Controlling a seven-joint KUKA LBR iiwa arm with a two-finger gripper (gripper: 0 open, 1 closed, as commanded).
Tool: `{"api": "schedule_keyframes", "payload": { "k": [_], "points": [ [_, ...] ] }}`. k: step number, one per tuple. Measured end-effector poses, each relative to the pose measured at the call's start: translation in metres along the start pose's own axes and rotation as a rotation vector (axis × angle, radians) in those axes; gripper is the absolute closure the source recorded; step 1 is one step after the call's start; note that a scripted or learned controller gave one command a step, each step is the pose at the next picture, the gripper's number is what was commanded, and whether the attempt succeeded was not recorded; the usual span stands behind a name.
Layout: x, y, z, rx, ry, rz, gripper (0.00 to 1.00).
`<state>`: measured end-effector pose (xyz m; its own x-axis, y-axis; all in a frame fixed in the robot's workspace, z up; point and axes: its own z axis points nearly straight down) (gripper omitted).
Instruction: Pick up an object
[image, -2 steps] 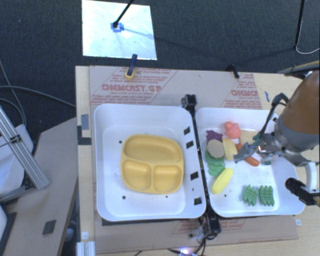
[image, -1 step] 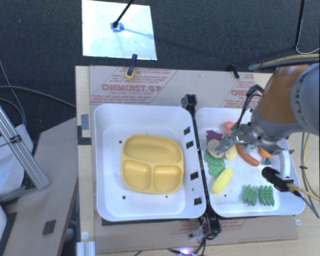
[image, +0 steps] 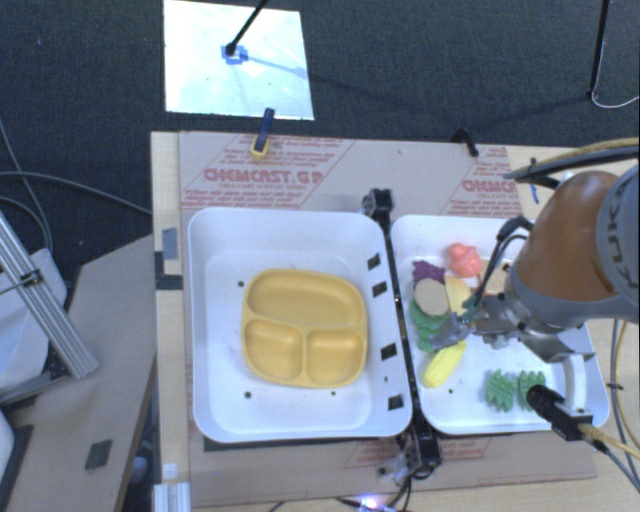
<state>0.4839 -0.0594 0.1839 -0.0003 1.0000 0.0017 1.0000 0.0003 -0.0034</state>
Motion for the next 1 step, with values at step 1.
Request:
{"api": "schedule_keyframes", "payload": {
  "k": [1],
  "points": [
    [-0.0365, 0.0015, 0.0527, 0.000, -0.003, 0.003, 0.00]
  ]
}}
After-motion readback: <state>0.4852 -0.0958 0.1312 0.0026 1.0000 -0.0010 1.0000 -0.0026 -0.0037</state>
